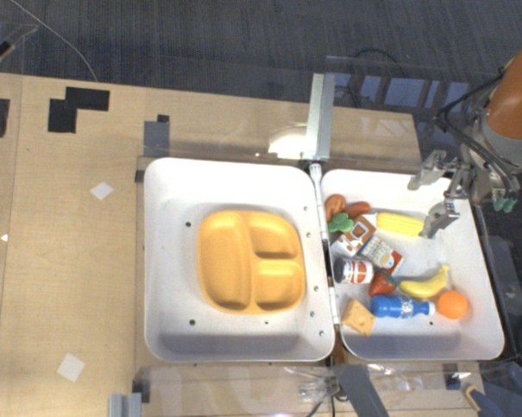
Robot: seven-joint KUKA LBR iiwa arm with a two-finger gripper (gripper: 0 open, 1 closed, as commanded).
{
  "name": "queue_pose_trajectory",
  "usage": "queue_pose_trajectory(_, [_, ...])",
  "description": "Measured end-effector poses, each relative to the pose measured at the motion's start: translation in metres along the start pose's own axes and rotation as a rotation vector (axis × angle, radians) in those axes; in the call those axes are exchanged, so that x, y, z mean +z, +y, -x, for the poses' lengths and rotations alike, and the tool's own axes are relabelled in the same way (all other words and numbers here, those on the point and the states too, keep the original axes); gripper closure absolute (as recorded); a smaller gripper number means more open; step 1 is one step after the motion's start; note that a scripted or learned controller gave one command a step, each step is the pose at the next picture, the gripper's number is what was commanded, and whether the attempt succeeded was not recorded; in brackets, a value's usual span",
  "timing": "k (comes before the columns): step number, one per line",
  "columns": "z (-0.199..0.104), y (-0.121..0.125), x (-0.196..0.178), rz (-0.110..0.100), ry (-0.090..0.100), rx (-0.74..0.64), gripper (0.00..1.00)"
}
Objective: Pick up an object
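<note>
The grey two-finger gripper (pixel 444 198) hung over the far side of the right white plastic bin (pixel 480 338), near the yellow corn cob (pixel 399 224); its jaws appeared parted and held nothing. The candidate objects lay heaped against that bin's left wall, seemingly tipped in loose: a curved yellow banana (pixel 427 284), an orange ball (pixel 452 304), a blue bottle (pixel 401 307). The left white bin (pixel 165 329) carried a yellow divided tray (pixel 250 259). Printing on the small red-and-white carton (pixel 366 244) was too small to read.
</note>
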State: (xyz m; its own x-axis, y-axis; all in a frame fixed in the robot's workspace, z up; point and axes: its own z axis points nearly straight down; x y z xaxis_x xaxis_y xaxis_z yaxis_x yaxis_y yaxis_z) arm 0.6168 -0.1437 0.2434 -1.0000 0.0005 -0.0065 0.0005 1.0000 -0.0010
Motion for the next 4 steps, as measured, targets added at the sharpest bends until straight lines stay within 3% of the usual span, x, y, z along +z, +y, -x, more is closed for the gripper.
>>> queue_pose_trajectory(1, [0.023, -0.038, 0.126, 0.0, 0.006, 0.475, 0.0])
queue_pose_trajectory(2, [0.01, -0.062, 0.113, -0.001, -0.002, 0.289, 0.0])
queue_pose_trajectory(3, [0.037, -0.051, 0.157, 0.0, 0.001, 0.471, 0.0])
queue_pose_trajectory(4, [-0.015, -0.032, 0.124, 0.0, -0.001, 0.642, 0.0])
